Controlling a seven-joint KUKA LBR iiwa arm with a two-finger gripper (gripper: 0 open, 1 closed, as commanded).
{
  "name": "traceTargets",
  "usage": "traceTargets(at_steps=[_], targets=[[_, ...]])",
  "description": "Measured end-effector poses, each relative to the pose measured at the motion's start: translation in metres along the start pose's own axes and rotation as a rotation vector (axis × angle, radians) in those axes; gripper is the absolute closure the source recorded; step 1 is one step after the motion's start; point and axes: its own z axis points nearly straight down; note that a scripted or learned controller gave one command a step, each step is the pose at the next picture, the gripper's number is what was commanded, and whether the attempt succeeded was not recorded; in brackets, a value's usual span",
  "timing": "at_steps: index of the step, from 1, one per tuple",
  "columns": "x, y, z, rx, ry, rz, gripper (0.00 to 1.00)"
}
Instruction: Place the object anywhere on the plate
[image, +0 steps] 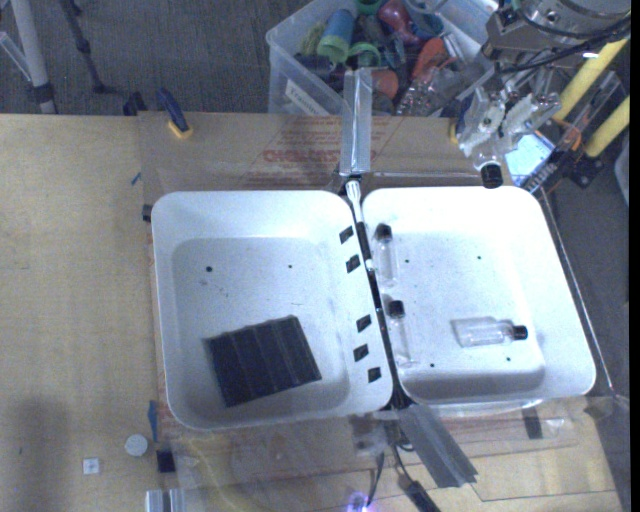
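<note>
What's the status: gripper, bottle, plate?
Gripper high, behind right bin, nothing seen between its fingers. Small clear plastic bottle with black cap lying in right bin. Dark ridged square plate in left bin; divider between.

plate (264, 360) in left bin (190, 225) | bottle (488, 331) lying in right bin (520, 215)

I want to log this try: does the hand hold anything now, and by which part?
Nothing is held. The hand hovers beyond the far rim of the right bin, while the clear bottle lies on that bin's floor.
</note>
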Motion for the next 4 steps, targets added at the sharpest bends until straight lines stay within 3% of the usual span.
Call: traceTargets(at_steps=[1, 2, 3, 4], targets=[[0.1, -0.003, 0.0, -0.001, 0.0, -0.252, 1.0], [0.018, 0.0, 0.001, -0.007, -0.004, -0.825, 1.0], [-0.077, 0.003, 0.001, -0.008, 0.0, -0.076, 1.0], [-0.126, 0.004, 0.002, -0.003, -0.004, -0.791, 1.0]])
